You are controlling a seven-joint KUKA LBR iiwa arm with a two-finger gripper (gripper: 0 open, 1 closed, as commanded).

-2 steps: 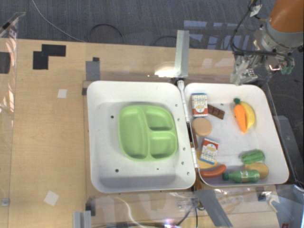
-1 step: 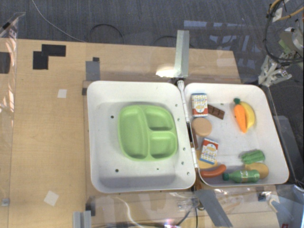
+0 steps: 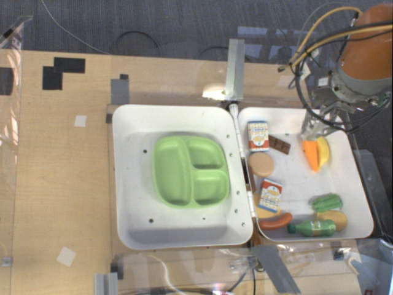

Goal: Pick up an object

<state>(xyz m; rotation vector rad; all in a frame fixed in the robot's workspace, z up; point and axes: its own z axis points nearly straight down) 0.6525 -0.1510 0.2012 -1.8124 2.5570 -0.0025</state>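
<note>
A wooden surface [image 3: 61, 183] carries two white bins side by side. The left bin [image 3: 129, 226] holds a green divided plate [image 3: 187, 171]. The right bin [image 3: 362, 214] holds small toy foods: a carton [image 3: 258, 135], a brown bar [image 3: 279, 145], a round cookie [image 3: 261, 164], a green bottle [image 3: 313, 228] and a carrot [image 3: 312, 155] touching a banana [image 3: 323, 150]. The pincer [image 3: 314, 129] hangs just above the carrot and banana; whether it is apart or together cannot be told.

Even, bright overhead light; soft shadows inside white bins [image 3: 123, 183]. Glare patch on bench [image 3: 61, 195] near metal bracket [image 3: 235, 72]. Focus slightly soft, edges undistorted.
</note>
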